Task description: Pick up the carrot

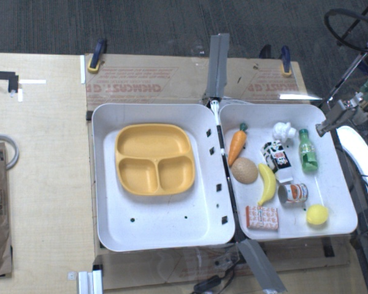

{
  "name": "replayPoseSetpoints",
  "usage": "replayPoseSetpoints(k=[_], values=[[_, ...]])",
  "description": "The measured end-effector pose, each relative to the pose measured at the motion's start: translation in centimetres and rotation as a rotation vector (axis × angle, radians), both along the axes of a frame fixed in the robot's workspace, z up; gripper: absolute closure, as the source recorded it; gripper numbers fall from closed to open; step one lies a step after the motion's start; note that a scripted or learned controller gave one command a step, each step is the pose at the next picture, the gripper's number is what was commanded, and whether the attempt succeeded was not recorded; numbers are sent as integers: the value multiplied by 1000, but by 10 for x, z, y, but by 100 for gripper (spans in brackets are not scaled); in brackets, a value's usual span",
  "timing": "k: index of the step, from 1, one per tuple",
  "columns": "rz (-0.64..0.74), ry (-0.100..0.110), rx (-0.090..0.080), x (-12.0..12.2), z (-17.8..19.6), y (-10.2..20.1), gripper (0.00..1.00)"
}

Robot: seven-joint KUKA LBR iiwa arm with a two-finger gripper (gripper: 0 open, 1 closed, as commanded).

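The left bin (104,182) holds a yellow divided plate (154,158) and plays no part in the risk. In the right bin (346,192) the carrot (236,146) lies against the left wall, its green top pointing far, its near end just beside a brown potato (245,171); a banana (267,184) lies just right of that. This crowding is the main hazard: fingers coming down here may strike the bin wall or pinch the potato instead, and the tapered carrot may slip out. Farther right sit a black-and-white carton (276,155), a green bottle (306,151), a can (292,193) and a lemon (317,215). The gripper (331,122) sits at the bin's far right edge, well apart from the carrot; I cannot tell how it is set, so a long crossing over clutter may knock the bottle.
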State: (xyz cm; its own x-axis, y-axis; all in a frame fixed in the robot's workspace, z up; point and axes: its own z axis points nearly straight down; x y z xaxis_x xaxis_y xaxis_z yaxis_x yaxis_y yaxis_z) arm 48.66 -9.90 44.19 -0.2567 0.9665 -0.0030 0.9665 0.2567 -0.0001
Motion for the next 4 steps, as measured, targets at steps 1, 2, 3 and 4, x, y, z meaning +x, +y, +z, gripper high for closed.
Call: replayPoseSetpoints(k=[1,2,3,4], values=[[0,0,0,0,0,0,0],[0,0,0,0,0,0,0],[0,0,0,0,0,0,0],[2,0,-3,2,9,0,100]])
